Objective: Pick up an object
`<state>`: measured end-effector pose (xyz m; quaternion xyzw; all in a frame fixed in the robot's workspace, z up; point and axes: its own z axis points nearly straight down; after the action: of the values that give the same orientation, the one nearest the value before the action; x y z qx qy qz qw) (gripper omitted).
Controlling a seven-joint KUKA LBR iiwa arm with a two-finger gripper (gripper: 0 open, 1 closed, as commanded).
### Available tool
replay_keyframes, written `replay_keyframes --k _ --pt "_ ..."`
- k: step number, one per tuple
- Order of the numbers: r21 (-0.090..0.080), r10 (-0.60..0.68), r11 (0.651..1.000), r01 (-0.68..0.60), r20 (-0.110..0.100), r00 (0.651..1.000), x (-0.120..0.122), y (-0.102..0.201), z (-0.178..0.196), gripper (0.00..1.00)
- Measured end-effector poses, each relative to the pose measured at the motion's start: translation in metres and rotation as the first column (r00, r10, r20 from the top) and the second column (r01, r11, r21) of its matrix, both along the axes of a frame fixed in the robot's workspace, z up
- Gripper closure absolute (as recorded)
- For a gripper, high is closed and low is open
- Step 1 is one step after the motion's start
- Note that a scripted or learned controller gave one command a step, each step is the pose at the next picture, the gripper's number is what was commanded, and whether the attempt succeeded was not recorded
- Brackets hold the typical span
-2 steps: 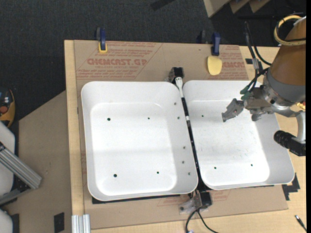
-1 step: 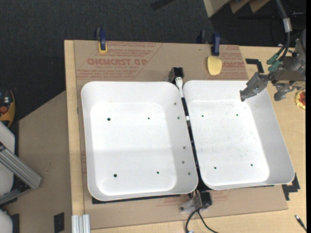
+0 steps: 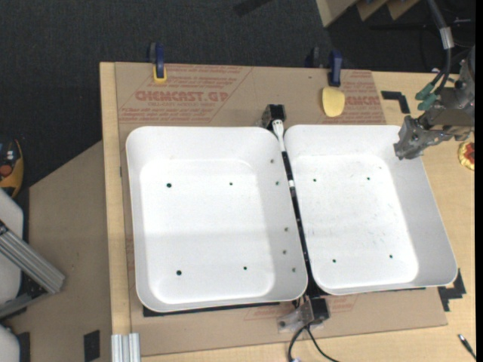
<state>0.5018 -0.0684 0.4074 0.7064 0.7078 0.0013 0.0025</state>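
My gripper (image 3: 407, 143) hangs at the right edge of the view, over the far right corner of the right bin (image 3: 423, 202). Its fingertips are small and dark against the bin's rim, and nothing shows between them. A small pale yellow object (image 3: 333, 101) lies on the brown board behind the right bin, outside both bins and well to the left of the gripper. The left bin (image 3: 143, 202) shows bare white floor with a few small dark dots, as does the right bin.
Two blue clamps (image 3: 158, 57) (image 3: 335, 65) hold the brown board at its far edge. A black bracket (image 3: 274, 116) sits between the bins at the back, and a cable connector (image 3: 306, 315) at the front. An orange-and-red item (image 3: 469, 154) lies at the far right.
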Motion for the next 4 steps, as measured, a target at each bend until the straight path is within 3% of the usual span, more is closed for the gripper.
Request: replay_keyframes --k 1,2,3,4 --pt "0.004 0.01 1.0 -0.01 -0.014 1.0 0.017 0.107 -0.077 1.0" --pt "0.004 0.002 1.0 -0.002 0.008 1.0 0.025 0.129 0.027 1.0" --pt "0.0 -0.002 1.0 0.002 -0.017 1.0 0.06 0.145 -0.086 1.0" --pt "0.002 -0.001 1.0 0.001 -0.006 1.0 0.039 0.148 -0.063 1.0"
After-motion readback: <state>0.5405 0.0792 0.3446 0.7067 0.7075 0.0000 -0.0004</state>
